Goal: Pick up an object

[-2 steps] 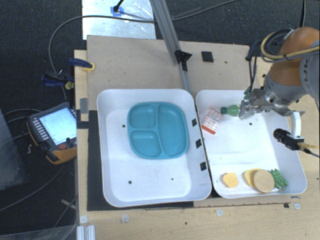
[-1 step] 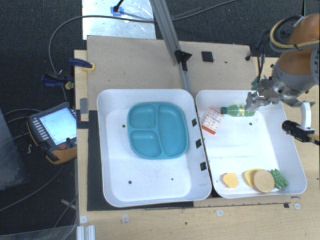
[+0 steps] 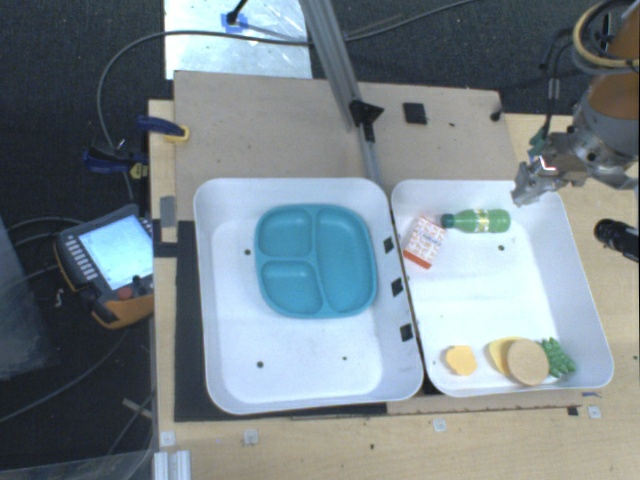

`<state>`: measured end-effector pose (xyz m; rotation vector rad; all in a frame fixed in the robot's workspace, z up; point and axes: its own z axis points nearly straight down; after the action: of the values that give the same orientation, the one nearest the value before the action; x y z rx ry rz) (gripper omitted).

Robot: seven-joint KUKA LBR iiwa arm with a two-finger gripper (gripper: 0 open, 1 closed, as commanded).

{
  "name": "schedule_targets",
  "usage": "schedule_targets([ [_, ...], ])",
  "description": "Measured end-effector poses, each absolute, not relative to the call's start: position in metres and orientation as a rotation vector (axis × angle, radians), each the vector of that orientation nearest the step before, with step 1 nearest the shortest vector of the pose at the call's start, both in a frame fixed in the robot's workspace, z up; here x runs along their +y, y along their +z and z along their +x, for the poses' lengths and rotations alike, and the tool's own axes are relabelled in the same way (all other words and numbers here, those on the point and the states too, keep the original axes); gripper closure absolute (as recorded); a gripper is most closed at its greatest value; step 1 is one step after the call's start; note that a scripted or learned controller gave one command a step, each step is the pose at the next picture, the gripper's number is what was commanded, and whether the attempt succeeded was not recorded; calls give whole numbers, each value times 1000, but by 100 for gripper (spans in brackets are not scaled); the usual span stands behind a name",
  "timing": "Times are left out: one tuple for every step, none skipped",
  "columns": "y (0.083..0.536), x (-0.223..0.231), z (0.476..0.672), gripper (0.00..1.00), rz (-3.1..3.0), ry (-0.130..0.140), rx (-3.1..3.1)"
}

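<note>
In the right bin (image 3: 560,268) a green bottle (image 3: 478,221) with a yellow label lies on its side near the back. A small red and white box (image 3: 423,241) rests to its left by the bin's wall. At the front lie a yellow round piece (image 3: 460,360), a tan disc (image 3: 526,360) and a green leafy piece (image 3: 558,358). My gripper (image 3: 534,183) hangs over the back right corner of this bin, to the right of the bottle and above it, with nothing seen in it.
The left bin (image 3: 225,368) holds a blue divided plate (image 3: 315,260). A grey pole (image 3: 335,43) slants across the board behind the bins. A handheld pendant (image 3: 105,263) and cables lie off the bench at the left.
</note>
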<state>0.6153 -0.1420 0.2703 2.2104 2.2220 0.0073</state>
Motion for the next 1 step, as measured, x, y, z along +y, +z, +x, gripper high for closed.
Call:
schedule_targets([
  [273,-91,599,100,2210,4,2232],
])
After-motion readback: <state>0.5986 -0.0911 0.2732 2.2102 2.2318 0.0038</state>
